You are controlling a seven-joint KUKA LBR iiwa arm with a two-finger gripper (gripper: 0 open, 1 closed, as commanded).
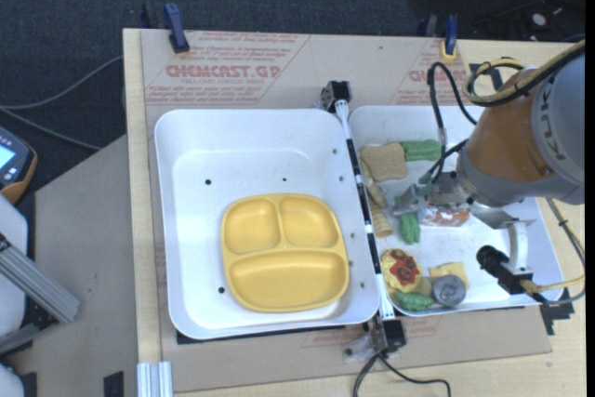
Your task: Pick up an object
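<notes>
the gripper (420,200) is lowered among food in the right bin (548,242) for a pick; a green piece (410,226) lies just below; grip cannot be told.

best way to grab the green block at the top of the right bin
Grip the green rectangular block across its short sides, coming straight down from above. It lies flat and long left to right, with the tan bread-like slice close on its left, so the long edges give more room.
</notes>
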